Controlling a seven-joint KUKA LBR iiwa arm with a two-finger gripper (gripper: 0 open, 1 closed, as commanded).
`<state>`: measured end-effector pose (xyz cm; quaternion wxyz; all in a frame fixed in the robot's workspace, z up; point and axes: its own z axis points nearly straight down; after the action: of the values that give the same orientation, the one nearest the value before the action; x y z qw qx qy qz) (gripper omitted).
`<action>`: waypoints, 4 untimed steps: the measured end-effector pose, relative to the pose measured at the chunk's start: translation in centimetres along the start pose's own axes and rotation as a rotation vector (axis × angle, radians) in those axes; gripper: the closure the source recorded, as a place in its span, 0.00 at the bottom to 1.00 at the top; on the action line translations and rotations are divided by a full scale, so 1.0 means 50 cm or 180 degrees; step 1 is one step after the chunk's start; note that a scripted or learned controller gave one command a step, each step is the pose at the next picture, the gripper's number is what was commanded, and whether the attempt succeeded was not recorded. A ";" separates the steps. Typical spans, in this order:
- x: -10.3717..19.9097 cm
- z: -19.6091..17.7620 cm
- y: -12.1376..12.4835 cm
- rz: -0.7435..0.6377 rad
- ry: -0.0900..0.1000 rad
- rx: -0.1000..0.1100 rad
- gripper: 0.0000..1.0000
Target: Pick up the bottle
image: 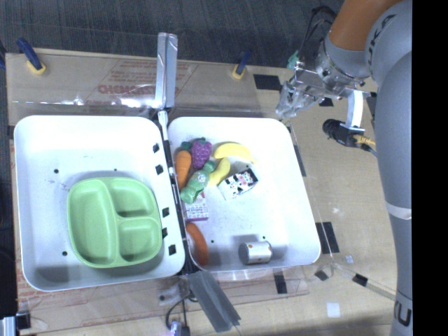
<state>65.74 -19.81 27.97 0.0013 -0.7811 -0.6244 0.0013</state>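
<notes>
The bottle is small and green and lies on its side in the right bin, near that bin's left wall, between a carrot and a yellow banana. My gripper hangs over the far right corner of the right bin, well away from the bottle, up and to the right of it. Nothing is visibly held by it. The grey arm with its orange band reaches in from the upper right.
Purple grapes, a black-and-white patterned box, a pink label card, an orange item and a silver can share the right bin. The left bin holds a green divided plate. A metal divider stands between the bins.
</notes>
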 end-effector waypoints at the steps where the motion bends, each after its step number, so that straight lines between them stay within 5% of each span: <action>1: 0.042 -0.079 -0.010 -0.0186 0.0001 -0.0010 1.00; 2: 0.006 -0.045 -0.002 -0.0047 0.0000 0.0005 1.00; 3: 0.004 -0.123 -0.002 0.0113 0.0003 -0.0007 1.00; 4: 0.000 -0.031 -0.002 0.0463 0.0002 0.0003 1.00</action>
<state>65.67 -19.80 29.50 0.0018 -0.8243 -0.5661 0.0015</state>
